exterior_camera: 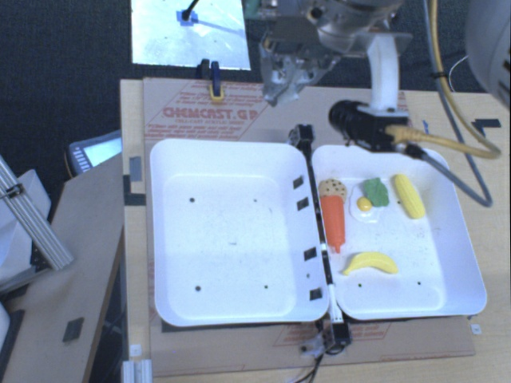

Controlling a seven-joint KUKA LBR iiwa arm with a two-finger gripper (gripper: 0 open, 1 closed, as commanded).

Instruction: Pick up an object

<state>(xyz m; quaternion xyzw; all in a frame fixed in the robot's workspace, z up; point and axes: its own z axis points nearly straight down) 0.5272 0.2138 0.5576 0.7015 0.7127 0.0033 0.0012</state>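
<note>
**Claw high at the far edge, toys waiting in the right bin**

Nearest me in the right bin (455, 294) lies the banana (370, 263), on its side with bare floor all round it. I judge it the easiest pick: nothing crowds it, so the claw can straddle its short width without nudging a neighbour.

Just beyond it the carrot (334, 222) lies along the divider, its top touching a cookie (332, 188). To the right sit the egg (365, 207) and a green leaf (375, 191), touching each other, then the corn (409, 195) a little apart. That cluster is tight; I would avoid it.

The left bin (172, 238) sits beside it on the bench (136, 118).

Farthest, the claw (281, 82) hangs above the bench past both bins, holding nothing; I cannot tell whether it is spread or closed. It must come nearer and right, then descend square over the banana's middle.
</note>
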